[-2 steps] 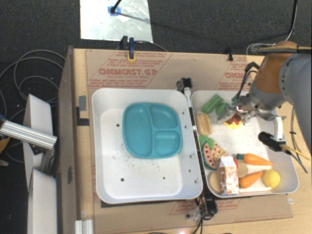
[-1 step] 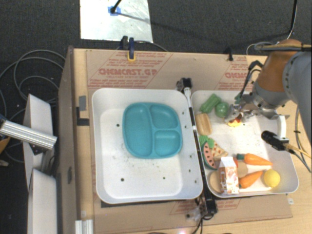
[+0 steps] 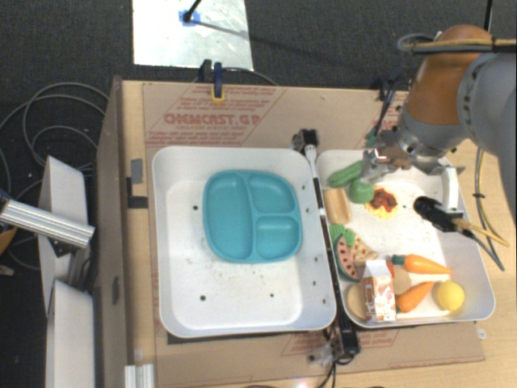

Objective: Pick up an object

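Down low at the back of the right-hand shallow white bin point(image 3: 477, 293), gripper point(image 3: 373, 168) right beside the long green toy vegetable point(image 3: 347, 173). Jaws: cannot tell, open or closed. Nothing lifted yet; grasp and raise still ahead.

Two white bins sit side by side on the bench. The left bin point(image 3: 174, 241) holds a teal divided plate point(image 3: 252, 216) near its centre. The right bin point(image 3: 472, 265) is crowded with toy food: a carrot point(image 3: 418, 264) and lemon point(image 3: 450, 295) toward five o'clock, a watermelon slice point(image 3: 347, 253) at nine. The gripper point(image 3: 376, 165) hangs over the bin's eleven o'clock corner, just beside a green vegetable point(image 3: 347, 173).
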You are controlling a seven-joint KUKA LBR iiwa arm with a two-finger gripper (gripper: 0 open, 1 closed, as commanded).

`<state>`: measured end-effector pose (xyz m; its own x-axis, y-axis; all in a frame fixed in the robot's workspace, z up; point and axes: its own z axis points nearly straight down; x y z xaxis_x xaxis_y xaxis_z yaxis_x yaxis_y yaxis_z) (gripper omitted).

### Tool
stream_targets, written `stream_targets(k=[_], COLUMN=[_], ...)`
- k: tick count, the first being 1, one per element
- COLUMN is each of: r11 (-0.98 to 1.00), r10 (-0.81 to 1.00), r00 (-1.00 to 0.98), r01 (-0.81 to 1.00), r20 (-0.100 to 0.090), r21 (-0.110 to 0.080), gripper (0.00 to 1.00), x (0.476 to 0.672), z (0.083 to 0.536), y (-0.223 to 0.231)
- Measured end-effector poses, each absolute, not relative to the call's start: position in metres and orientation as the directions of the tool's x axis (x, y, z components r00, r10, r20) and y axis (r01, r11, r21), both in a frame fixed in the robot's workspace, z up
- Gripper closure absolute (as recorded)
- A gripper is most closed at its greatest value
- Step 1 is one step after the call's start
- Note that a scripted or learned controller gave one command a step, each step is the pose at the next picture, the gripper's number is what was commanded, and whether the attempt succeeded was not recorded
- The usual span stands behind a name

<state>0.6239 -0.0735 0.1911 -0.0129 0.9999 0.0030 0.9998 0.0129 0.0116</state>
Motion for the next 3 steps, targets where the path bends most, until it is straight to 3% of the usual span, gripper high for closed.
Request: stream_targets(k=[1,2,3], r11=[0.003,0.006,0.008], r10=[1.000,1.000,1.000], r00=[-0.003,-0.006,-0.008], r01=[1.000,1.000,1.000], r20=[0.000,-0.001,0.000], r21=[0.003,0.008,0.008], gripper=[0.00,0.00,1.00], x=[0.621,0.647,0.648], z=[0.185,0.088,0.103], y=[-0.080,-0.086,-0.086])
